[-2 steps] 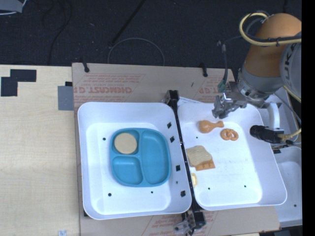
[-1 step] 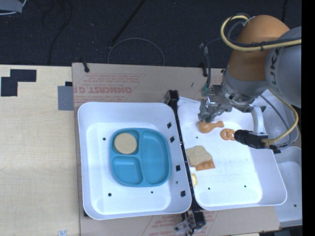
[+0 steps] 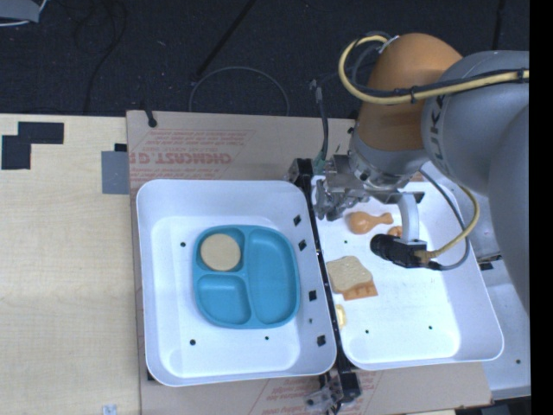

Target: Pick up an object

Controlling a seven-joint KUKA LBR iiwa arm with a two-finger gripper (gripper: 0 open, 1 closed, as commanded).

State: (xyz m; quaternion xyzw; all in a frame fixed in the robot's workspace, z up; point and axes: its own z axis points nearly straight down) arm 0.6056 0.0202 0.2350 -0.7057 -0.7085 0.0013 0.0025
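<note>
Gripper (image 3: 333,199) hangs up and left of the toy bread slice (image 3: 349,272); whether it is open or closed cannot be told. Toy drumstick (image 3: 367,222) lies near the bread slice, beyond it; blue divided plate (image 3: 259,284) lies to its left.

Two white bins side by side on a cardboard sheet (image 3: 216,145) laid over the pale worktop (image 3: 69,275). Left bin (image 3: 164,327): a blue divided tray (image 3: 259,275) lying flat, with a tan round disc (image 3: 219,252) in its upper-left compartment. Right bin (image 3: 423,318): an orange drumstick (image 3: 370,222) near the upper edge; below it a bread slice (image 3: 349,272), touching an orange piece (image 3: 363,291) at its lower right corner; a small yellow piece (image 3: 340,316) against the bin's left wall. The grey arm (image 3: 484,119), with its orange band (image 3: 406,67), enters from the right; its end hangs over the right bin's upper-left corner, just beside the drumstick.
</note>
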